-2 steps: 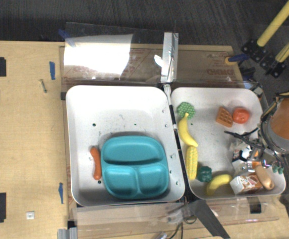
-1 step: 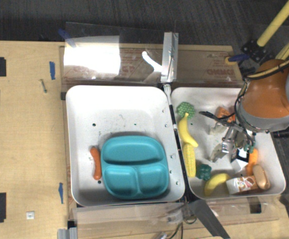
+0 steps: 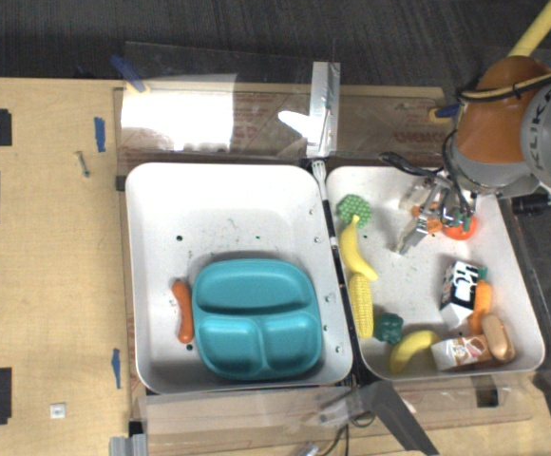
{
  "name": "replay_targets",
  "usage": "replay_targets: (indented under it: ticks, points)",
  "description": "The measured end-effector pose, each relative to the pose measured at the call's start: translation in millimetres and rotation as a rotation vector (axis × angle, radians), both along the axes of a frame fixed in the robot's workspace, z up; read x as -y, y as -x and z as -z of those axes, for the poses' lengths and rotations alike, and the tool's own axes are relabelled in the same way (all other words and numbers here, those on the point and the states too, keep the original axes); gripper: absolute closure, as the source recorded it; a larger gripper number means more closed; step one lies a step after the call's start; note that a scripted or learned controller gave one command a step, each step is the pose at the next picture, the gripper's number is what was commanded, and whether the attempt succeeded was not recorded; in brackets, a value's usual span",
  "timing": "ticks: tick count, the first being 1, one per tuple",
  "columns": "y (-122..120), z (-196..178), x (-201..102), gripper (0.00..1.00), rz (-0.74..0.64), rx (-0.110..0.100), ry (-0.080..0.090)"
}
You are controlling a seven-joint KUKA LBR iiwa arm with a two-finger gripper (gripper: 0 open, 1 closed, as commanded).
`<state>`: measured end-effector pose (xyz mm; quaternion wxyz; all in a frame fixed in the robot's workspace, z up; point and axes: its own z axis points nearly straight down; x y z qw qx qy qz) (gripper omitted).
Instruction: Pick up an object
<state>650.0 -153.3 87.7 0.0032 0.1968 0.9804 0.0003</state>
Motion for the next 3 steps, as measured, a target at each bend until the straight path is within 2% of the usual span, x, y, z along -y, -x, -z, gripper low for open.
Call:
replay_targets:
  ticks: [1,2,3]
  points:
    - [73,0,-25,0.0,0.011,-0.003,-0.001]
    - [5,0,-15,0.0,0.005,0.003,0.0]
    - [2,-13,-16,1.0,0.002,0.013,0.002]
